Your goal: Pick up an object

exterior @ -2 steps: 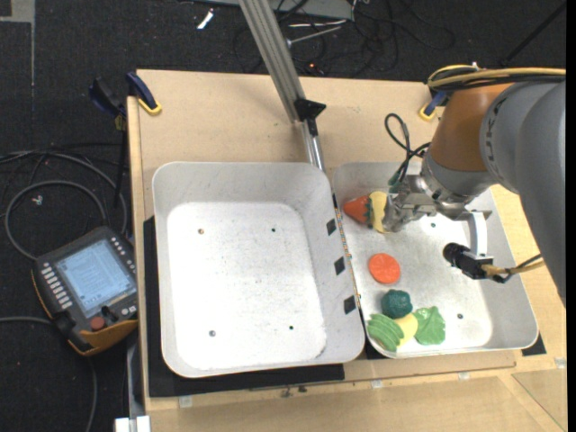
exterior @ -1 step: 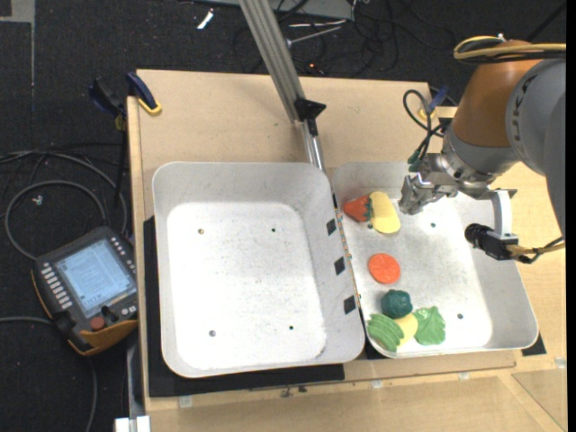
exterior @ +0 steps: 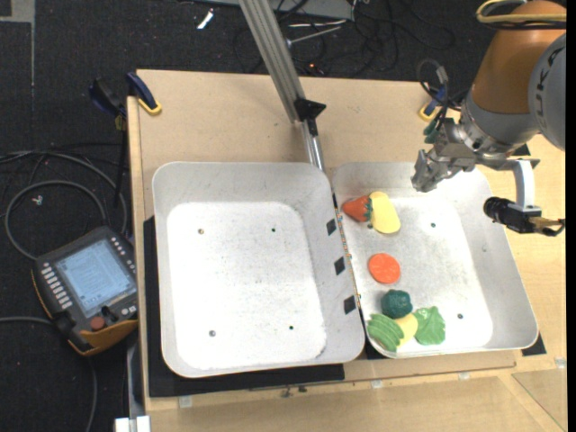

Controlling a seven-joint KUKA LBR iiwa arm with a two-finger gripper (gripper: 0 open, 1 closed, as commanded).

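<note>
The gripper (exterior: pixel 430 174) hangs at the right bin's (exterior: pixel 468 241) upper edge; whether its fingers are apart cannot be told. The yellow toy (exterior: pixel 386 214), centre-right of frame, looks light, smooth and rounded, best pinched across its middle. Open floor lies rightward; the red piece (exterior: pixel 357 208) touches it.

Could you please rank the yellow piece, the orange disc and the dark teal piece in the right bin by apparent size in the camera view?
1. Yellow piece, largest.
2. Orange disc and dark teal piece look about alike; I would not rank them.
</note>
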